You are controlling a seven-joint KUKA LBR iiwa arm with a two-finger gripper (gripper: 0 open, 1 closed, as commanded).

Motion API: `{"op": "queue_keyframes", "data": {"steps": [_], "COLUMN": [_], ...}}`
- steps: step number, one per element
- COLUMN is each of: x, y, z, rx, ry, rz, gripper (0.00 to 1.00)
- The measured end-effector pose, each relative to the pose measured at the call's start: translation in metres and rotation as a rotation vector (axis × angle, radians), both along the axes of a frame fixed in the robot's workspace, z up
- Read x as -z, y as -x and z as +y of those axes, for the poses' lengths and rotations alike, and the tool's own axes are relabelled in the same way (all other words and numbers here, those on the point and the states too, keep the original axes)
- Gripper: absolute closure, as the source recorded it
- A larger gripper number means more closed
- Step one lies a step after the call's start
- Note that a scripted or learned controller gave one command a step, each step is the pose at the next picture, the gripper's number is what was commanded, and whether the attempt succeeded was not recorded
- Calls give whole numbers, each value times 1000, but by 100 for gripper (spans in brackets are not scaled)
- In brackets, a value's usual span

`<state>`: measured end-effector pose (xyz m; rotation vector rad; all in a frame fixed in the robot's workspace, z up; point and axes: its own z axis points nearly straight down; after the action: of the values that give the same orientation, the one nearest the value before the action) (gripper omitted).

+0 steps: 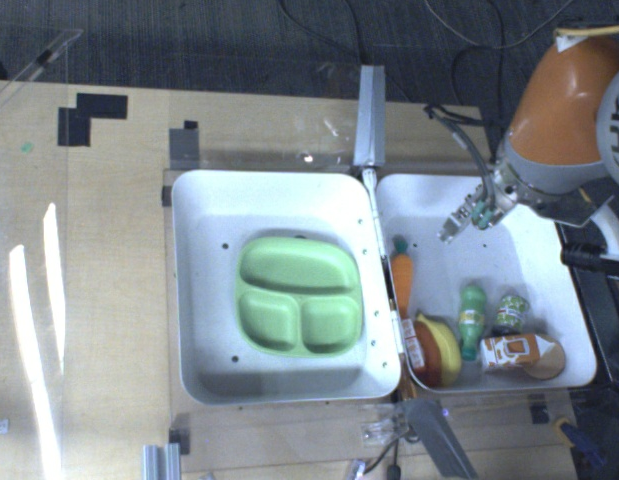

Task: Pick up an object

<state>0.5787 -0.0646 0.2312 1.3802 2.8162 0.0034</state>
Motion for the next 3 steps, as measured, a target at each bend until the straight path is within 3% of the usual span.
{"op": "queue_keyframes", "data": {"steps": [1, 2, 3], "x": [0, 30, 117], "y": [0, 69, 68], "z": [0, -76, -59], "rx": [0, -100, -205], "ry": [0, 1, 7], "rz": [0, 1, -17], "gripper": [0, 0, 0]}}
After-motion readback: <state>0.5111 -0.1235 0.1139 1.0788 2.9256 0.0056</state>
